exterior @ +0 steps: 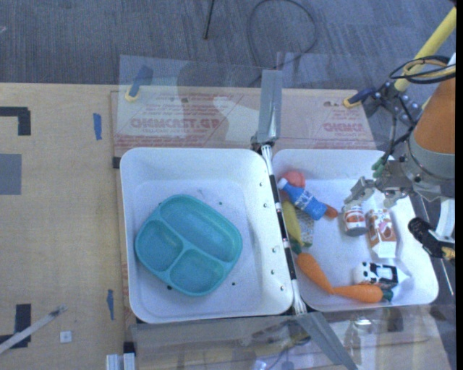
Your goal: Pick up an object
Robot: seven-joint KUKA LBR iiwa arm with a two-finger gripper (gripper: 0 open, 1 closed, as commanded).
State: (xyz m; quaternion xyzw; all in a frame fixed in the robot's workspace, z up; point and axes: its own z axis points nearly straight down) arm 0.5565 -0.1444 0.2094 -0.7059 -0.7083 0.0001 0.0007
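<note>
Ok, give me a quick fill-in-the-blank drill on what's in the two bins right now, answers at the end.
1. The teal divided tray lies in the ____ bin.
2. The two carrots lie in the ____ bin.
3. The colour of the bottle next to the divider is ____.
4. The gripper hovers over the ____ bin.

Missing words: left; right; blue; right

A teal divided plate (189,244) lies in the left white bin (145,170). Blue tape strips (97,126) and black squares (18,119) mark the wooden bench (54,238). Dark cables (282,22) loop on the grey floor behind.
</note>
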